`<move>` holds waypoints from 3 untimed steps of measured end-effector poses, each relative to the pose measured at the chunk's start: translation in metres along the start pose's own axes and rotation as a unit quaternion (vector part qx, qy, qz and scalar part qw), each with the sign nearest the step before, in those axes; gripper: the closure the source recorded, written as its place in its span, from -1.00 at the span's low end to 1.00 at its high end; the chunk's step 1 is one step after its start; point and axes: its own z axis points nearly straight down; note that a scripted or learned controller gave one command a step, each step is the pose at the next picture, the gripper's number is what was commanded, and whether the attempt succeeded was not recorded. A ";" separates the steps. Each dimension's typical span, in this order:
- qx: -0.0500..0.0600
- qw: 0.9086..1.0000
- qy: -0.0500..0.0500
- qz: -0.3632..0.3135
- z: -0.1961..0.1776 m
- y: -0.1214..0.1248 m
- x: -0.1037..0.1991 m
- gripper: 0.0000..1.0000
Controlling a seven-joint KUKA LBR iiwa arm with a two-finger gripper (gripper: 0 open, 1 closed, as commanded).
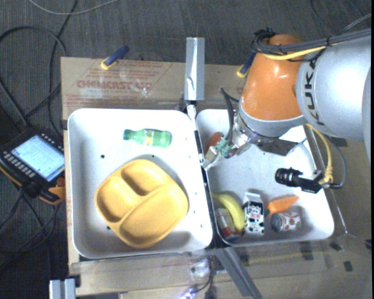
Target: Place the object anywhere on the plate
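At the far left, off the bench, a handheld pendant (32,159) with a lit screen lay on the dark floor among black cables. The left bin (81,229) held two things: a small green bottle (148,137) lying on its side near the back wall, and, in front of it, the yellow plate (142,202) — a divided dish with three compartments, sitting slightly askew toward the bin's front.

Over the wall between the bins, at the back left corner of the right bin (311,229), the gripper (217,151) hung below the arm's orange band (271,83). Something reddish and greenish showed right at its tip, but whether that was pinched or merely beneath it could not be told.

Along the right bin's front wall lay a row of objects: a dark-capped item in the corner, touching a banana (231,208), then a small white carton (254,213) with black markings, then a carrot (283,202) resting above a squat can (285,222). All of them sat well apart from the plate — none was on it.
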 end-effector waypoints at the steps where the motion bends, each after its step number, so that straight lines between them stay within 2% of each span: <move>1: 0.000 0.999 -0.002 0.037 0.033 -0.031 -0.071 1.00; 2: -0.001 0.999 -0.003 -0.054 -0.044 -0.031 -0.020 1.00; 3: -0.001 0.991 -0.003 -0.134 -0.066 0.003 0.007 1.00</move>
